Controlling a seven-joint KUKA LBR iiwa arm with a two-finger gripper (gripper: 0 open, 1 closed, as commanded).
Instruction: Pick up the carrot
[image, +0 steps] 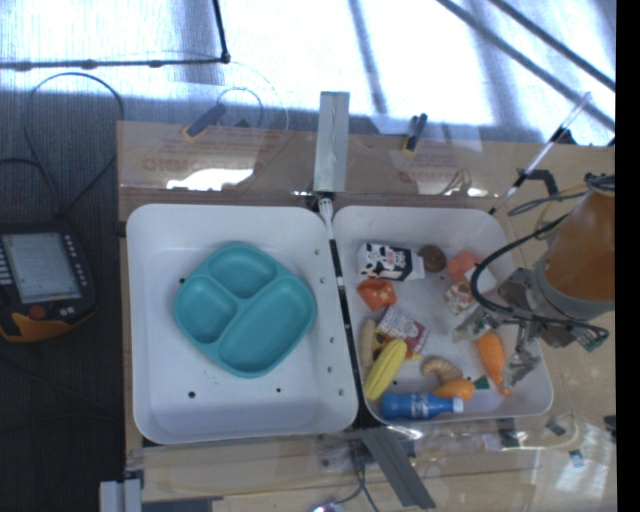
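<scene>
Hovering low at the right bin's right side, the claw has fingers apart w/ the carrot lying between them on the bin floor, so approx. halfway: reach done, but closing & lifting not yet done.

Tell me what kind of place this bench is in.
Probably a robotics lab, not a kitchen: a teach pendant lies beside the bench, loose cables trail across the floor, and toy food like the carrot fills one white bin.
</scene>
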